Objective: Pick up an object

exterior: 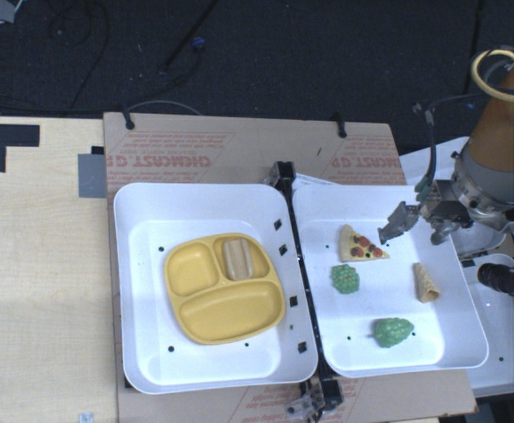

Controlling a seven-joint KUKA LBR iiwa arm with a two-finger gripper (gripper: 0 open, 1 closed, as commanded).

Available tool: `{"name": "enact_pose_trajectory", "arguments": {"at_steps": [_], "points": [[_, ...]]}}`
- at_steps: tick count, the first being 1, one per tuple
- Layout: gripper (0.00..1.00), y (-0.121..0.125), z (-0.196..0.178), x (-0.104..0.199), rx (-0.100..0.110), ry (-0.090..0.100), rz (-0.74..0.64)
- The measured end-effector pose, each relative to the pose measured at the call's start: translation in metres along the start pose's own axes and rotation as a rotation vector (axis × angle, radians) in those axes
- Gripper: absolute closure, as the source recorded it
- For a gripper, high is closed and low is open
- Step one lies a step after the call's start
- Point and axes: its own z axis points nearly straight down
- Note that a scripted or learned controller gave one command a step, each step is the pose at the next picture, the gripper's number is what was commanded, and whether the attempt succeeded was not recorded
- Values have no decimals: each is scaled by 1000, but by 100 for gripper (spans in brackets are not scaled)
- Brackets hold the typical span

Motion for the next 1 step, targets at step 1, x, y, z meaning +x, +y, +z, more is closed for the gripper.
{"name": "enact_pose_trajectory", "arguments": {"at_steps": [1], "points": [[0,2,-5,0,-10,-2,-1]]}}
